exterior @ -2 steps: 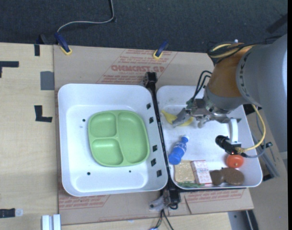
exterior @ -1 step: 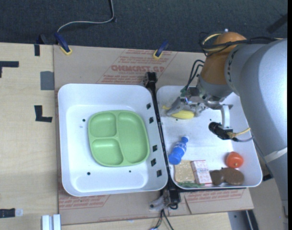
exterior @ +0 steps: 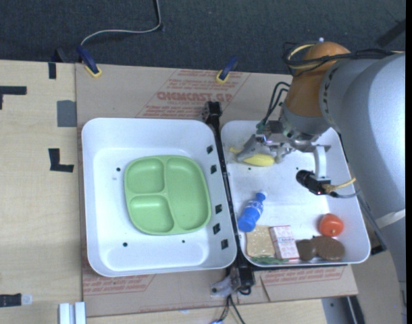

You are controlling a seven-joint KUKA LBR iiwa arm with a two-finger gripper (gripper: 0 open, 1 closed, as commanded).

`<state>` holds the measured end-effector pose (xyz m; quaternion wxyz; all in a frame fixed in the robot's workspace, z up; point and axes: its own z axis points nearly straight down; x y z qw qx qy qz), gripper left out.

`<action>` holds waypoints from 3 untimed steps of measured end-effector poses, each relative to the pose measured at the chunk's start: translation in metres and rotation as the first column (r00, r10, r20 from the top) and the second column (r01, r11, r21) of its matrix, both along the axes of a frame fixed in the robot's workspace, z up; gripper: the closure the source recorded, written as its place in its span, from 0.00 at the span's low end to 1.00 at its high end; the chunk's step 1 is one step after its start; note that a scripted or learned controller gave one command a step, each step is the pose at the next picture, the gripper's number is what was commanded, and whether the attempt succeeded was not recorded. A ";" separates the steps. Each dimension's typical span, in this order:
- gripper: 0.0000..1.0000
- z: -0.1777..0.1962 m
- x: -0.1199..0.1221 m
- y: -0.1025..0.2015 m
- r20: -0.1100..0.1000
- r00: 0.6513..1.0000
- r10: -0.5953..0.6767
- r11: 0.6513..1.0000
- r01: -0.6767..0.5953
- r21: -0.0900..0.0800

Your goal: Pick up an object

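Reaching down into the right bin (exterior: 348,201), the jaws (exterior: 263,150) sit right on top of a yellow banana (exterior: 259,160). I cannot tell if they are open or closed. The banana lies near the bin's back left corner, far from the blue bottle (exterior: 250,212) and the orange ball (exterior: 331,225). It could go wrong if the jaws only pinch the banana's curved edge. Then it may slip out.
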<state>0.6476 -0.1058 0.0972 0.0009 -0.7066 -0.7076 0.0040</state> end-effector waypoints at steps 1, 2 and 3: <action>1.00 0.088 -0.031 0.063 0.008 1.000 0.002 1.000 -0.002 0.005; 1.00 0.113 -0.041 0.099 0.006 1.000 0.001 1.000 -0.001 0.005; 1.00 0.112 -0.054 0.149 0.005 1.000 0.001 1.000 -0.001 0.005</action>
